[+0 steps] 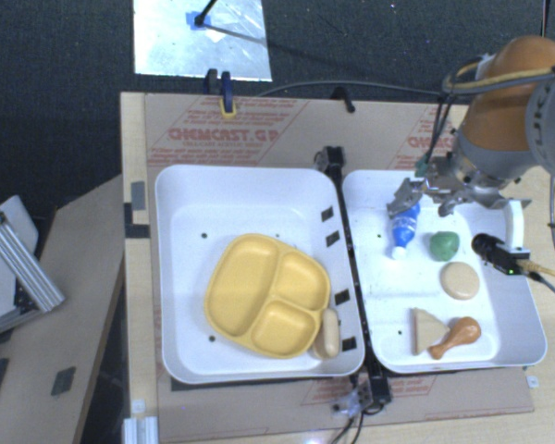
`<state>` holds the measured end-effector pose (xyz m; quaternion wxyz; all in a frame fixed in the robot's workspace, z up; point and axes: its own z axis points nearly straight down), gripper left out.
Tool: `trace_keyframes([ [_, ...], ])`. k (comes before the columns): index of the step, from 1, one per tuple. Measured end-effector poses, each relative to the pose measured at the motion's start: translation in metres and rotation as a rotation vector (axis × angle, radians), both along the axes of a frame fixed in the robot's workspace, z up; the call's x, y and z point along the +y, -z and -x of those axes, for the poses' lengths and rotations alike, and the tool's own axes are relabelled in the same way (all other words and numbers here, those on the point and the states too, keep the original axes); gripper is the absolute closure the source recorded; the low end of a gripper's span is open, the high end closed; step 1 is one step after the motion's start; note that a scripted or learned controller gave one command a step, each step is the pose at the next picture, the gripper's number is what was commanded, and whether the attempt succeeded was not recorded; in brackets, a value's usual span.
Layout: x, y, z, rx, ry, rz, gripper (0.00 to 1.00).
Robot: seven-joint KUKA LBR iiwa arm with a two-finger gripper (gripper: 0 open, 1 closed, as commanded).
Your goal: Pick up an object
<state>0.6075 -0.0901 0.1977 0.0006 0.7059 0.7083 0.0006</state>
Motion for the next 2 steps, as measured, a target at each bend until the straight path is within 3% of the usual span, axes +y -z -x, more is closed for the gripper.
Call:
trace_keyframes([
  [2, -0.003, 0.114, 0.001, 0.003, 0.002, 0.0, 0.0],
])
